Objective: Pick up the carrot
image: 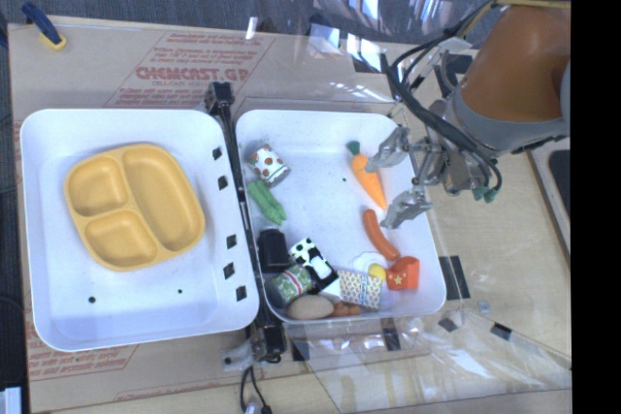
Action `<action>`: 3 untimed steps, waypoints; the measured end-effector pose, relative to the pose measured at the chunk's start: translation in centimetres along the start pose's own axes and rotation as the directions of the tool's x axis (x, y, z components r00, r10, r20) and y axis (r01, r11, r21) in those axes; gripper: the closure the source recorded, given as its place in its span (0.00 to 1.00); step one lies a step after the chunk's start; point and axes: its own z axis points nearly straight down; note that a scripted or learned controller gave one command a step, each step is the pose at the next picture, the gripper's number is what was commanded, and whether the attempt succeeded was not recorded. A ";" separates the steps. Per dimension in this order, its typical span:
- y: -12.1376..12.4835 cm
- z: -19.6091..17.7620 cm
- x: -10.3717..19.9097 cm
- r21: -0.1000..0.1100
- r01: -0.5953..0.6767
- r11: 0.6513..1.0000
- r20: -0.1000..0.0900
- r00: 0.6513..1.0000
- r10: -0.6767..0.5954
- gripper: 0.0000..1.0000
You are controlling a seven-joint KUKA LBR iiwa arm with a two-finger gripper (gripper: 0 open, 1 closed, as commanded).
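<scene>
The carrot (368,178) lay in the right bin (320,136), toward the bin's upper right, a short orange cone with a small green top pointing to the upper left and its tip pointing down and to the right. It rested flat on the white floor, apart from the other toys. The gripper (398,177) hung just right of it at the bin's right edge, its two metal fingers (390,150) spread open, one near the carrot's green end and the other near its tip, with nothing between them; whether they touched the carrot could not be told. The grey arm (509,63) with its orange band came in from the upper right of the frame, cables looping around the wrist. Just below the carrot lay a sausage (380,236), reddish orange and slanted the same way. A can (268,164) stood toward the bin's upper left, with a green pod (266,203) beneath it. Along the lower edge of the bin a heap of toys crowded together: a black-and-white carton (312,259), a red box (403,274), and a brown egg (310,307) among them. The left bin (58,305) held a yellow tray (131,205) with three compartments, set in the left middle of the frame.
</scene>
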 end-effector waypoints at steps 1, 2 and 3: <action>-3.0 11.2 -3.1 -0.004 -0.166 0.986 -0.009 0.986 0.166 0.00; -3.4 17.8 -9.1 -0.002 -0.303 0.953 -0.001 0.953 0.303 0.00; -3.3 16.4 -9.4 -0.001 -0.294 0.956 0.006 0.956 0.294 1.00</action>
